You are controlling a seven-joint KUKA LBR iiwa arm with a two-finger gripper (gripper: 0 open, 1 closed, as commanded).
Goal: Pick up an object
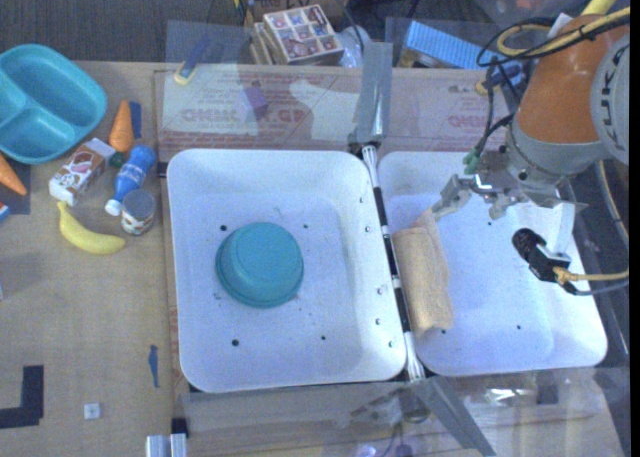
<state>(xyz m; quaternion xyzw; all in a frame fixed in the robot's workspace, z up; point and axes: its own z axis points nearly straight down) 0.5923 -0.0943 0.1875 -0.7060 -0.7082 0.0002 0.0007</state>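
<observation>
Item: round teal plastic bowl (260,264), lying upside down in left shallow white bin (200,345). Tan folded cloth (424,280) lying along right white bin's (520,345) left wall. Pincer (478,195) hovering above right bin, spread wide, gripping nothing.

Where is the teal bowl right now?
The teal bowl sits upside down near the middle of the left bin, well apart from the tan cloth lying along the right bin's left wall.

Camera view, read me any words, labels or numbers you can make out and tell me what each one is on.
"UK" in black letters on the grey robot arm, cut off at the edge.
Faded red print on the clear plastic sheet: too blurred to read.
Small white and red carton: too small to read.
</observation>
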